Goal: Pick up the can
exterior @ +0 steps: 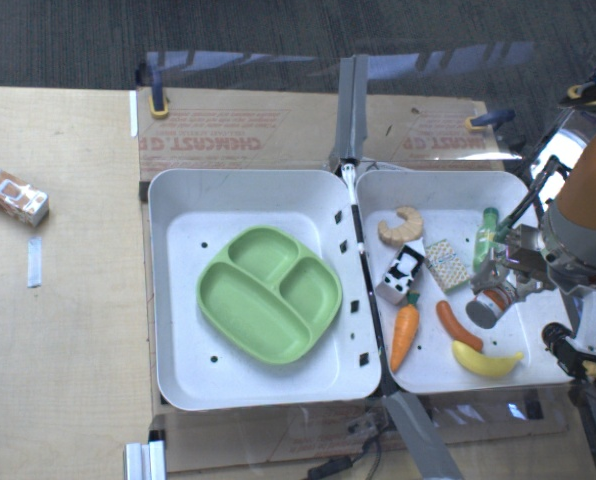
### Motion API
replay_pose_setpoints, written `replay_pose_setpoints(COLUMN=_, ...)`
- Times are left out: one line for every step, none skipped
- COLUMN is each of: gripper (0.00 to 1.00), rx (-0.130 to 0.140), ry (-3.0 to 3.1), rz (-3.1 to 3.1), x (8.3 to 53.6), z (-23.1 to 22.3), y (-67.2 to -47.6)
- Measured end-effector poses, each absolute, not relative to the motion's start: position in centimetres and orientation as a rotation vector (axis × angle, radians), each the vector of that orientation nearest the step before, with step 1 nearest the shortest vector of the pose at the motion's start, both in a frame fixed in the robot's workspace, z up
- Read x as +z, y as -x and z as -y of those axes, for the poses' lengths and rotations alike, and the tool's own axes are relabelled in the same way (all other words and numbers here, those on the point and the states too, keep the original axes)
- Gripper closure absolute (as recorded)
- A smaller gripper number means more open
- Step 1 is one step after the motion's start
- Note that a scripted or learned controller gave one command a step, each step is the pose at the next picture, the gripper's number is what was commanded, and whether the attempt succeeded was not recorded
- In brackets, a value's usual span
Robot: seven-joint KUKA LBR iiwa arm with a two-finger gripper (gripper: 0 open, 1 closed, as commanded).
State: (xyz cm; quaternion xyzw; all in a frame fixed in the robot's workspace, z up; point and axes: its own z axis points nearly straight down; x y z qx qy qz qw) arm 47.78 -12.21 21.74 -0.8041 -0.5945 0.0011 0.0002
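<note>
The can (484,309) is a small cylinder with a silver end and a brownish label. It is tilted in the right part of the right bin (433,190), just above the banana. My gripper (498,290) reaches in from the right, and its metal fingers (505,271) close around the can's upper end. The can sits between them.
The right bin also holds a green bottle (488,233), a patterned pad (446,264), a bread piece (400,226), a black-and-white box (402,273), a carrot (404,333), a red pepper (452,320) and a banana (488,358). A green divided plate (268,293) lies in the left bin (178,368).
</note>
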Motion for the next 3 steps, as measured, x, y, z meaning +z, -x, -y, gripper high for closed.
replay_pose_setpoints(gripper=1.00, rx=0.008, ry=2.654, rz=1.679, x=21.3, z=9.9, y=-50.2)
replay_pose_setpoints(gripper=1.00, rx=0.009, ry=2.694, rz=1.614, x=20.6, z=14.2, y=-56.0)
replay_pose_setpoints(gripper=1.00, rx=0.009, ry=2.748, rz=1.521, x=19.0, z=7.2, y=-59.7)
